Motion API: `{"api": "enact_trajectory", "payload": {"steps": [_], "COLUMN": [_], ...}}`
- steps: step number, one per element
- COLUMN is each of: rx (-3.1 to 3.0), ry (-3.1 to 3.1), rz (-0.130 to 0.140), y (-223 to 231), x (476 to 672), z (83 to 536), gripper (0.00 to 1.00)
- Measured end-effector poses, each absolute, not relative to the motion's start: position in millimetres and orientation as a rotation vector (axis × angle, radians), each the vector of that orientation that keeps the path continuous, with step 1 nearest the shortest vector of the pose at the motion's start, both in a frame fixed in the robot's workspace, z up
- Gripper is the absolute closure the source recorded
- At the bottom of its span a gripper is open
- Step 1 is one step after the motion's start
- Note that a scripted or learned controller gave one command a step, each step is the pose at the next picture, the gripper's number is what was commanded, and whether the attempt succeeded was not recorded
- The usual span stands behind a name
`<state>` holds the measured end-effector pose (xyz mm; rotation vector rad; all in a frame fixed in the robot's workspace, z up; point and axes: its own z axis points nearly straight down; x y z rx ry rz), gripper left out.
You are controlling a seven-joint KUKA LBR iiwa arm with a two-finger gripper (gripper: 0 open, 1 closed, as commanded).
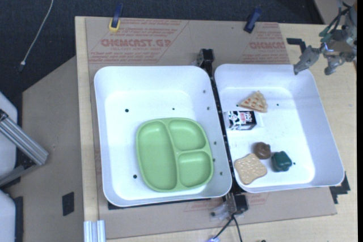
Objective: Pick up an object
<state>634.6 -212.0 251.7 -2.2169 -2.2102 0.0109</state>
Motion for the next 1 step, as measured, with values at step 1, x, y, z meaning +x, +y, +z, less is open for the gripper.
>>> {"api": "enact_trajectory", "payload": {"steps": [1], "rx": [-2.221], "ry": [-2.222], "rz": [0.0], "y": [-211.4], "x": [637.1], "z": [259.5], "gripper": [0.0]}}
